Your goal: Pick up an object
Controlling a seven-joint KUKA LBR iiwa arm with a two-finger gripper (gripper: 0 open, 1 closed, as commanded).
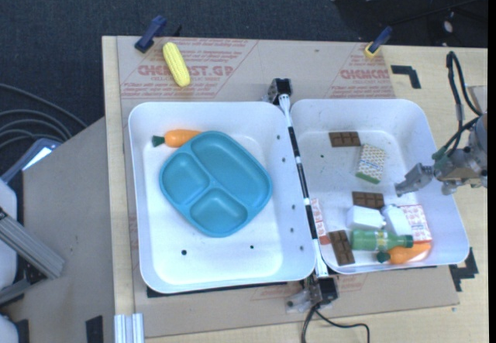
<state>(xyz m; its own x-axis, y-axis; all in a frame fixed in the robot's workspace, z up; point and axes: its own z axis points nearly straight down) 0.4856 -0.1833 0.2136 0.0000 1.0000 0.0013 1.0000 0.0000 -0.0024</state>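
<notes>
Your end effector (pixel 415 177) reaches in from the right over the right bin (pixel 422 118); whether it is spread or pressed together cannot be told. Just below it lie a green bottle (pixel 378 240), an orange carrot (pixel 408 254), white packets and brown chocolate bars. Judging from this, pick one piece at the pile's edge and come straight down.
</notes>
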